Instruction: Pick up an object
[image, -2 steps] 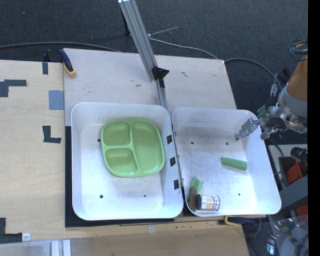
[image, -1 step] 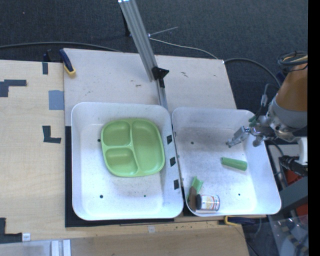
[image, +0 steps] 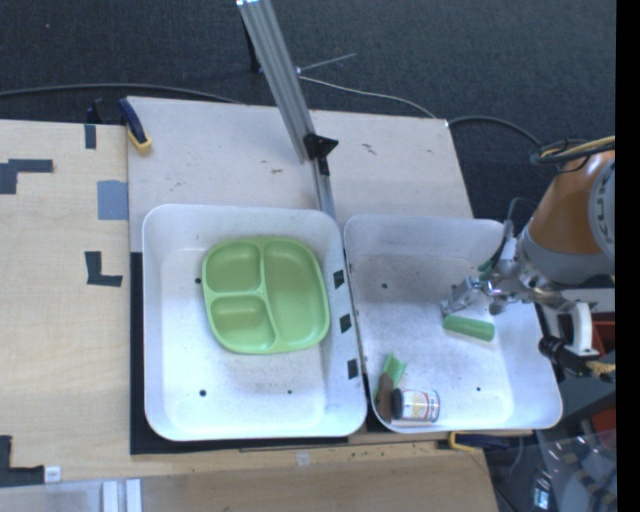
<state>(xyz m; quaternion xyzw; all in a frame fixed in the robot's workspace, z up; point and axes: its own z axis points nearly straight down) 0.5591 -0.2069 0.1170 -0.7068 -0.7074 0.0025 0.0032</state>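
Note:
In the right bin (image: 420, 250), a short green block (image: 468, 327) lies flat towards the right side. My gripper (image: 472, 298) hangs right above the block's upper edge, at the end of the grey arm with its orange band (image: 570, 215), which comes in from the right. Whether the gripper touches the block cannot be made out. Near the bin's front edge, a small cylindrical jar (image: 415, 405) with a dark cap lies on its side. A small green piece (image: 392, 369) rests just above the jar.
The left bin (image: 170, 330) holds a light green divided plate (image: 266, 295). A slanted metal pole (image: 290, 90) runs from the top down to the seam between the bins. A blue and yellow clamp (image: 135, 125) sits on the bench at the back left.

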